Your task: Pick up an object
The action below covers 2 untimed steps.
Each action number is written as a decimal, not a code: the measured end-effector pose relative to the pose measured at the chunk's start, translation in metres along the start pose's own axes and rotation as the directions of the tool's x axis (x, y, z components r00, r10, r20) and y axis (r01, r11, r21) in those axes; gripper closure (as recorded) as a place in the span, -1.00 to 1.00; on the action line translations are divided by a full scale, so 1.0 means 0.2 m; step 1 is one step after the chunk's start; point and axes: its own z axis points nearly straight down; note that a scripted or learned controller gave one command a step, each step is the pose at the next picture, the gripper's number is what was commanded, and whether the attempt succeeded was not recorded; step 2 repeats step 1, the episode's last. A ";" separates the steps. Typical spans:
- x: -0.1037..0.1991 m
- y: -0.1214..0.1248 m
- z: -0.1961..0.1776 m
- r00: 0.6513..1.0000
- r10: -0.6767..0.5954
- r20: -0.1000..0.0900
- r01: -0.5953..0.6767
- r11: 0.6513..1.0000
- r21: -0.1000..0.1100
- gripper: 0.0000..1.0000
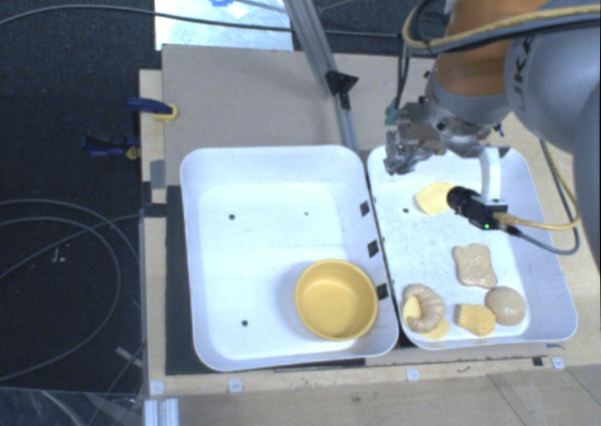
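Observation:
My gripper (402,158) hangs over the far left corner of the right bin (554,316), below the orange band of the arm. A flat yellow piece (433,198) lies just to its right and nearer the camera, apart from it. Further forward in that bin lie a tan slice of bread (474,266), a croissant (423,307), a small yellow wedge (476,319) and a round beige bun (506,305). A yellow bowl (335,298) sits in the left bin (244,227) at its near right corner.
A slanted metal pole (310,30) crosses the back of the bench and ends near the bins' shared rim. A black and white sensor with a yellow cable (484,208) juts from the wrist over the right bin. Blue clamps (122,138) hold the bench's left edge.

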 end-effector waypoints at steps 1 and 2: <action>0.22 0.06 0.06 1.000 0.001 0.001 -0.001 1.000 0.001 1.00; 0.22 0.06 0.06 1.000 0.001 0.001 -0.001 1.000 0.001 1.00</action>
